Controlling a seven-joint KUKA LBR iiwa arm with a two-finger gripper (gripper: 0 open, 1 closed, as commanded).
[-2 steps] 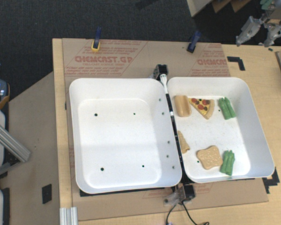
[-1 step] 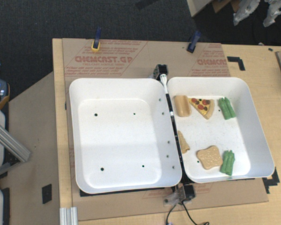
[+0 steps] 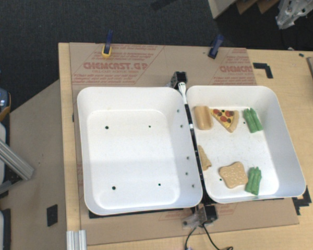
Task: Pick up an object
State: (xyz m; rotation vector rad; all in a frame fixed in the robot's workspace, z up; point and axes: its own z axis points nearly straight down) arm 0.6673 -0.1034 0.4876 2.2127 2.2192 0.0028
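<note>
**A:** Claw?

**B:** Grey metal claw [image 3: 297, 7] sits at the far right corner, off the cardboard-topped desk [image 3: 146, 61]. Open or closed, cannot tell. Nothing seen in it.

**A:** Objects?

**B:** Well apart from it, down and left, in the right-hand shallow white bin [image 3: 284, 139]. Tan toy bread roll [image 3: 202, 117], toy pizza slice [image 3: 224, 118], tan toast slice [image 3: 233, 174]. All lying flat.

**A:** Progress?

**B:** My judgement: approach, grasp and lift all remain.

You see two bins, the left bin [image 3: 94, 139] and the right bin [image 3: 281, 139], of smooth white plastic with a soft sheen. The tabletop [image 3: 161, 61] under them looks like matt brown cardboard printed in red. The pizza slice [image 3: 225, 118], bread roll [image 3: 202, 117], toast [image 3: 233, 174] and green pods [image 3: 252, 120] look like moulded matt plastic.
</note>
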